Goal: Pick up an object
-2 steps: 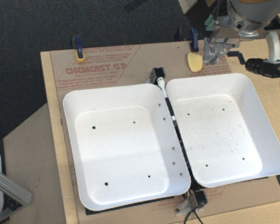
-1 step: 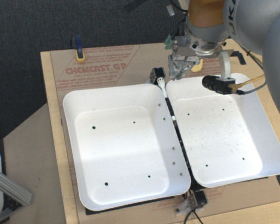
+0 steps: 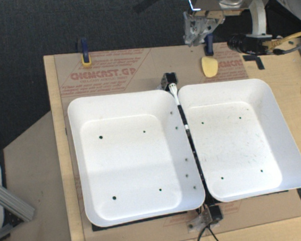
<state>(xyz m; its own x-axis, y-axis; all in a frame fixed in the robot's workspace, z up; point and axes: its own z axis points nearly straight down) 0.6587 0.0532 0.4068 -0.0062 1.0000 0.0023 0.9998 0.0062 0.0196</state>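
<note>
Fingers point(image 3: 197, 32) hang high above the bench's far edge, grip unreadable, near a yellow object point(image 3: 210, 66).

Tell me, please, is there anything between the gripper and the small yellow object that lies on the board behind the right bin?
Nothing visible stands between them. The gripper is above the bench's far edge, and the yellow object lies on the brown board just in front of it, outside the right bin. A blue clamp stands close beside that path.

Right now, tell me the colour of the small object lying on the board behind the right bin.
Pale yellow object, seen in the camera view.
</note>
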